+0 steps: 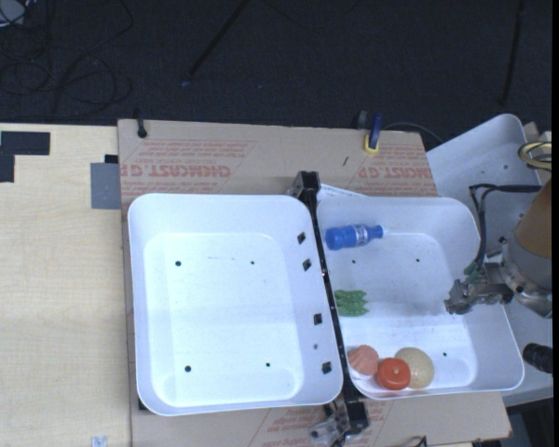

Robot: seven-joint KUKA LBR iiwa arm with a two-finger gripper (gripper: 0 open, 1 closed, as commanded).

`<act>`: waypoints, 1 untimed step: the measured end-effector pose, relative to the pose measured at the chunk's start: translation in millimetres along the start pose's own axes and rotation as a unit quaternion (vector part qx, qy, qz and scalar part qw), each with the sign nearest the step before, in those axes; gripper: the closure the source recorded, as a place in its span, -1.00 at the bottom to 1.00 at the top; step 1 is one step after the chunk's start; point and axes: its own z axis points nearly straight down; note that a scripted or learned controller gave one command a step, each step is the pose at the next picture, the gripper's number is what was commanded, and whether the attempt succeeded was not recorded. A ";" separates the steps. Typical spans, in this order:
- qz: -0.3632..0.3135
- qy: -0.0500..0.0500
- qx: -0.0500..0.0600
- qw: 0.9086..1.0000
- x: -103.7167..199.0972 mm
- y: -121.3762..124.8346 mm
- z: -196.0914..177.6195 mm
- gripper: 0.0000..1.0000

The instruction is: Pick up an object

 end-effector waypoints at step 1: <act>0.001 0.000 0.000 1.000 0.0 -0.2 0.5 -1.00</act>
